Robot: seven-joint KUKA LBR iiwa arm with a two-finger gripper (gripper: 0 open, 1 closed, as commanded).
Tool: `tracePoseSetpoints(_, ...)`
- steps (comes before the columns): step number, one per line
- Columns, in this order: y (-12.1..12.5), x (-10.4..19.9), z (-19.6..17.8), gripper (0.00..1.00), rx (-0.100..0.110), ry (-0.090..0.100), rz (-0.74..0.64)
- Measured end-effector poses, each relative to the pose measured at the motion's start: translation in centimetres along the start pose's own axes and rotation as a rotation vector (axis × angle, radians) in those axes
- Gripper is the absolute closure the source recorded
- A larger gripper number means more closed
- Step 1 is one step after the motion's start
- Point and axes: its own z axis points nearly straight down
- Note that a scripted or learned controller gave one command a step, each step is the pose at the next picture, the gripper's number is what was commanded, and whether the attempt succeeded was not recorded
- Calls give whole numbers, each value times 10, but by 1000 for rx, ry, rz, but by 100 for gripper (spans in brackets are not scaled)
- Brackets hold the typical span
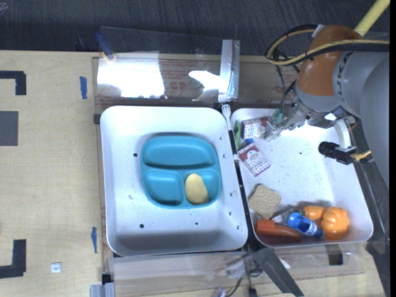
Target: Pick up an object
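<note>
One grey arm reaches in from the right edge of the view, its orange band above the wrist, and bends down so that the claw hangs low over the far left corner of the right bin. Whether the claw is open or closed cannot be made out, and nothing can be seen in its grip.

Two white bins sit side by side on the table. The left bin lies well to the claw's left in the view and holds one blue divided tray with one yellow egg-shaped thing in its lower right compartment.

All else lies in the bin under the claw. One slice of bread lies below the claw in the view, well apart from it. One red sausage-like piece lies further down, at the near rim. Two orange fruits sit down and to the right, side by side. Two red-and-white packets can be counted: the upper packet just to the claw's left, the closest thing to pick, and the lower packet just below that. One small blue bottle lies between the red piece and the fruits.
</note>
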Motion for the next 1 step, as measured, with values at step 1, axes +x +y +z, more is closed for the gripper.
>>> tracePoseSetpoints(1, -93, 29, 8, 100, -8, 2, 53)
